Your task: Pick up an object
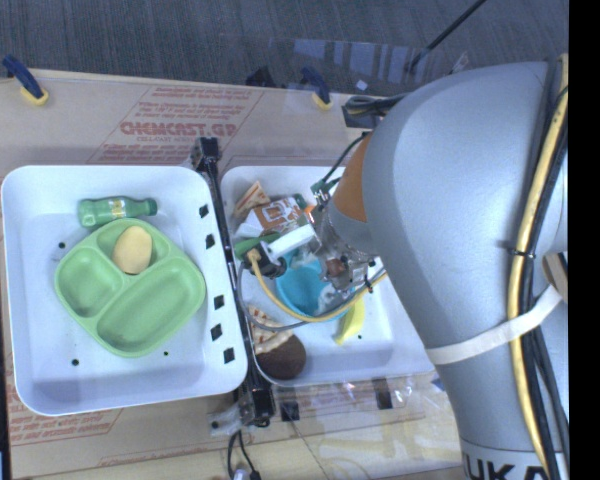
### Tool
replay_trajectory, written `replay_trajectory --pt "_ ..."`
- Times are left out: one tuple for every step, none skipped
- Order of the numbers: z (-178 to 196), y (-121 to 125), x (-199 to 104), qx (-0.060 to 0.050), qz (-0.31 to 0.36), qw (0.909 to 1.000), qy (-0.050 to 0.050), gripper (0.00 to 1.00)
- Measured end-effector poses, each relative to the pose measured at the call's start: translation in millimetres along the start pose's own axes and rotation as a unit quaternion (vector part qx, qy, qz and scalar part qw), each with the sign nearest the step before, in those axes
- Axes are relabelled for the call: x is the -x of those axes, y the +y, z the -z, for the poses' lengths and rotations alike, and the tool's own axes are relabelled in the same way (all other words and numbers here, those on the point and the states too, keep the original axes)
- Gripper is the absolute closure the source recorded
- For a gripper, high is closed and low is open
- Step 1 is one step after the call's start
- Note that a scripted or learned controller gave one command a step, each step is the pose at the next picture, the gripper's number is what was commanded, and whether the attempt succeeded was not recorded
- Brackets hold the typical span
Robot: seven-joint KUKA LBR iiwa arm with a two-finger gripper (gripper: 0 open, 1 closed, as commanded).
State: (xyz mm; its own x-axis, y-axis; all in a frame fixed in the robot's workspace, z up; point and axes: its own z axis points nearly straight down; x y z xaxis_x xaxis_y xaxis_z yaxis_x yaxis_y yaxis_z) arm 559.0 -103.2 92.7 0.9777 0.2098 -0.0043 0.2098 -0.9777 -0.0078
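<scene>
Now the fingers (338, 273) are low in the right bin (400, 346), right above a blue bowl (302, 286). I cannot tell if they are shut. A yellow banana (351, 323) lies just beside. Next, I think, they must squeeze and lift.

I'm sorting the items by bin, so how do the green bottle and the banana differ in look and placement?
The green bottle lies in the left bin, above the green tray; the banana lies in the right bin, close beside the arm. The bottle is green and straight with a pale label; the banana is yellow and curved. The bottle lies apart from clutter; the banana sits beside a blue bowl. Both lie flat, ungripped.
</scene>
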Motion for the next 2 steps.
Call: replay_trajectory --pt "-1 7 -40 -0.001 0.000 1.0000 -0.002 0.00" --pt "1 -12 40 0.000 0.032 0.9995 -0.001 0.00"
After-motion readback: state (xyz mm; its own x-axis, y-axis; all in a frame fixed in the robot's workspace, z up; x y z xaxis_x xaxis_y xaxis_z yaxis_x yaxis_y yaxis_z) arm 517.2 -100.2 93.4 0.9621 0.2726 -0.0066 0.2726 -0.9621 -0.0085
